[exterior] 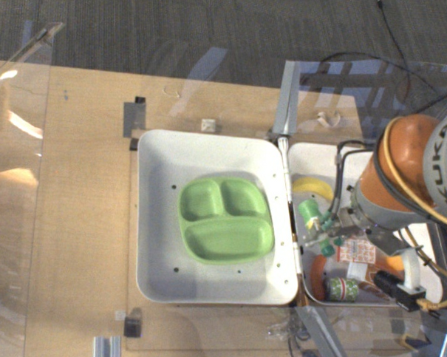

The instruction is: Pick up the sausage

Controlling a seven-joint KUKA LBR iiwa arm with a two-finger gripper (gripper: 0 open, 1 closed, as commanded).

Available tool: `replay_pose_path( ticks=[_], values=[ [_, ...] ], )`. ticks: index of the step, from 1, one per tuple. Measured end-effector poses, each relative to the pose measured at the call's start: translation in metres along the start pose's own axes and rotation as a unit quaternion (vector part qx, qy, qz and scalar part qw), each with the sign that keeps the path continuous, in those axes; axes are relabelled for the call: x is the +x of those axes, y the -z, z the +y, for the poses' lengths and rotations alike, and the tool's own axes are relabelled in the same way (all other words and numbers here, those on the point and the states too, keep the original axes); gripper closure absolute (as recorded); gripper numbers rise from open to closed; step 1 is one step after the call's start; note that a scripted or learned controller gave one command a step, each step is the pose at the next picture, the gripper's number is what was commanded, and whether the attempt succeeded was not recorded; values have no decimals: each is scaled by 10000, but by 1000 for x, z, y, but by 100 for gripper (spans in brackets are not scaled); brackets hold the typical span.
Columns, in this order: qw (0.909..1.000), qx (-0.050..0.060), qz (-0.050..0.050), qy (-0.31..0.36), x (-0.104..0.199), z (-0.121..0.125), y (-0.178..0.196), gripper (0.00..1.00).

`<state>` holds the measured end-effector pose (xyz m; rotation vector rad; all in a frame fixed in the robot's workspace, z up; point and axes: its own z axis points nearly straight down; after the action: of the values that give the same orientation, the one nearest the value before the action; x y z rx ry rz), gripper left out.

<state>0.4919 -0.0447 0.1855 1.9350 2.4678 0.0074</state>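
On the wooden worktop (73,227), I see the sausage (318,274) at the right bin's (311,153) seven o'clock corner, long axis roughly twelve-to-six. My hand (330,232) hovers above; finger state unclear.

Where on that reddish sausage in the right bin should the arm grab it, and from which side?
Probably across the bare rounded end of the sausage, which lies against the bin's left wall. Its other end is tucked under a green-labelled can, and a red-and-white packet sits just above. Coming straight down from above seems best, since the wall and can block sideways approaches.
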Motion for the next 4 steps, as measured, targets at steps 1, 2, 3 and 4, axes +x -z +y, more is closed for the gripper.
replay_pose_path(
  ticks=[1, 2, 3, 4],
  values=[
    [9853, -6, -10, 1708, -51, -14, 163, 100],
    [9644, 11, 5, 2644, -39, 22, 15, 100],
    [9553, 8, -3, 2956, -121, 59, 22, 100],
    [9773, -9, -8, 2118, -57, 126, 32, 100]
  ],
)
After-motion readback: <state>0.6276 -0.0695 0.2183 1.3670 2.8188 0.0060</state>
